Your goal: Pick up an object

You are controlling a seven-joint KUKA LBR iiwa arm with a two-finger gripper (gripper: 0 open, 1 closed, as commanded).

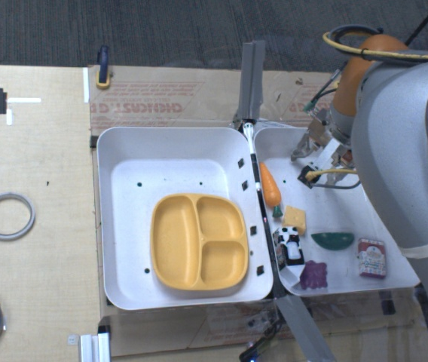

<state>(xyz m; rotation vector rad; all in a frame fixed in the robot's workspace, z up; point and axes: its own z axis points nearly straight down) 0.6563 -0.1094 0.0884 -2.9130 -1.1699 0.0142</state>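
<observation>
From the overhead camera, the gripper [321,155] hung over the right bin [395,277] toward its twelve o'clock wall; how its jaws stood could not be told. Along the bin's nine o'clock wall lay a carrot [270,186], a cheese wedge [295,219] and a cow toy [288,246]. A purple toy [313,275] sat at six, a green bowl [333,240] central, a red carton [371,258] toward four. A yellow divided plate [199,241] lay in the left bin [123,202].

Right bin [402,274] contents:
- Carrot [270,186]: orange, lengthwise against the left wall.
- Cheese wedge [295,219]: pale yellow, just below the carrot.
- Cow figure [289,245]: black and white, near the left wall.
- Grapes [313,275]: purple, at the front.
- Bowl [333,240]: green, middle.
- Carton [371,258]: red and white, right of the bowl.
</observation>
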